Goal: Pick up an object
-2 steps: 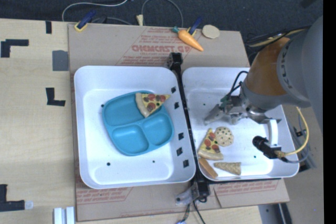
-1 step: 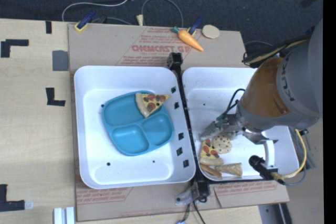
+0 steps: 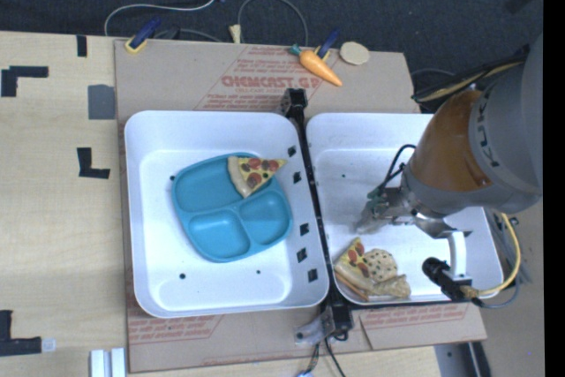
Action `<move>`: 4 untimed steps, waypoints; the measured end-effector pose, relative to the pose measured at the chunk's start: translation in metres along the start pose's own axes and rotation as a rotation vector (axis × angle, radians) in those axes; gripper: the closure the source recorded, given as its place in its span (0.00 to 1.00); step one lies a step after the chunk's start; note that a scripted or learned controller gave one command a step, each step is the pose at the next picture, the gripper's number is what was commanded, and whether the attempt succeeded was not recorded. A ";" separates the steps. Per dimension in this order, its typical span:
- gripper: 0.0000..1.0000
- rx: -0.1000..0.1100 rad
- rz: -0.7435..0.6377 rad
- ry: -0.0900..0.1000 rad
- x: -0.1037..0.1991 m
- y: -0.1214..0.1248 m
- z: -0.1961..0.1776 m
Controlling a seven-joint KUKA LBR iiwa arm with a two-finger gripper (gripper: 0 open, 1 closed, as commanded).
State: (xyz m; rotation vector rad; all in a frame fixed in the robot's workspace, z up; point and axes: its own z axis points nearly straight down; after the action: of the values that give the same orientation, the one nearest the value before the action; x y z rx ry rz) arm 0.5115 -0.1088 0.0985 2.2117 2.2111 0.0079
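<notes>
"CHEMCAST" lettering [image 3: 265, 82] on cardboard [image 3: 177, 75]

A sky-blue divided plate [image 3: 231, 221] in a white bin [image 3: 146, 216], with a yellow, red-dotted pizza slice [image 3: 253, 173] at its one o'clock. A tan slice [image 3: 372, 271] with red spots. An orange carrot [image 3: 320, 67], green-tipped, on brown, red-lettered cardboard [image 3: 212, 79].

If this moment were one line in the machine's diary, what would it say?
arm: over right bin | gripper: above pizza slice, nothing seen held | left bin: blue tray, pizza slice on tray | carrot: outside bins
</notes>
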 end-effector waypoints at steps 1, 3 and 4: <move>1.00 0.005 -0.010 0.008 0.081 0.050 -0.091; 1.00 0.016 0.001 0.007 0.111 -0.009 -0.153; 1.00 0.014 -0.008 0.008 0.177 0.018 -0.150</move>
State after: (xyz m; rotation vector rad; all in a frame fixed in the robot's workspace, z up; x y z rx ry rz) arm 0.5273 0.0695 0.2474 2.2133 2.2315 0.0004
